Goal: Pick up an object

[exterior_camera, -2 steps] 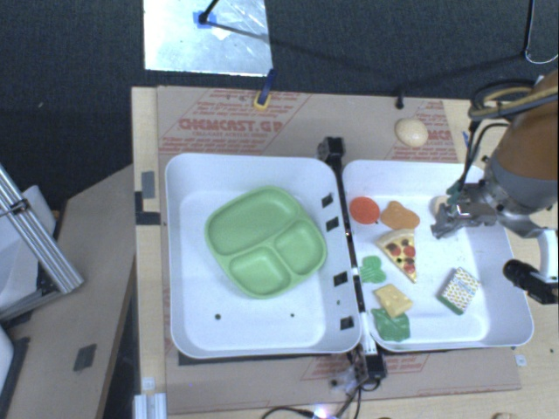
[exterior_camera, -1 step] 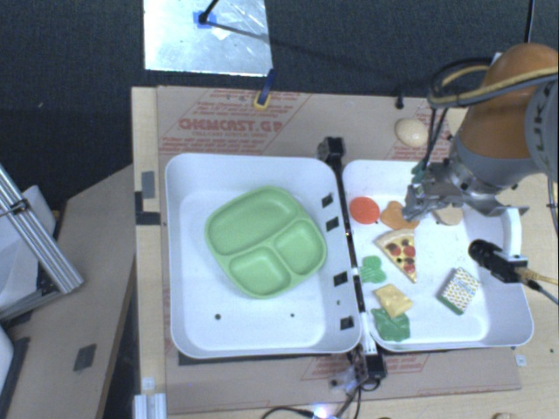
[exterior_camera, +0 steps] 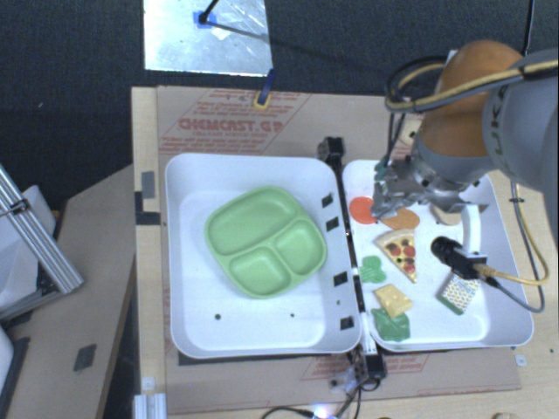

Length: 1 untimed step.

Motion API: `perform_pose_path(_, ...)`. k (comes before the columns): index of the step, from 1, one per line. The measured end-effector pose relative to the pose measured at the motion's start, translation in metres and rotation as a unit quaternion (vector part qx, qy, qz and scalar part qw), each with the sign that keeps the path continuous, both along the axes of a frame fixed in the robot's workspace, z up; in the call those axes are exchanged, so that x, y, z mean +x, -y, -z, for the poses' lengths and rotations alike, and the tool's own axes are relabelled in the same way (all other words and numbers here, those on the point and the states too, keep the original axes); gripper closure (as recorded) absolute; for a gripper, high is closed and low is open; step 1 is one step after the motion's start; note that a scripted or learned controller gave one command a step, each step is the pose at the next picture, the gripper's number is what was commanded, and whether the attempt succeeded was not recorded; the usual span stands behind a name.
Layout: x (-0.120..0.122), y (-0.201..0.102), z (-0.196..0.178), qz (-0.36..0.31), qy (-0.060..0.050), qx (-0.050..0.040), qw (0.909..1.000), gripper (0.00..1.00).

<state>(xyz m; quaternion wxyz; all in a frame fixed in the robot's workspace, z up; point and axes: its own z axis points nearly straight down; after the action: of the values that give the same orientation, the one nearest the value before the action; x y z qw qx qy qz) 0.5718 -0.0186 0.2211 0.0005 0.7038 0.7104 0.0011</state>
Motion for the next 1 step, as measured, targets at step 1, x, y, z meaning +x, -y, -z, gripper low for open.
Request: perform_pose_path(1, 0.0163, -0.0446, 0.0058, 0.000, 0.000, 0.0000, 1.0000, 1.00)
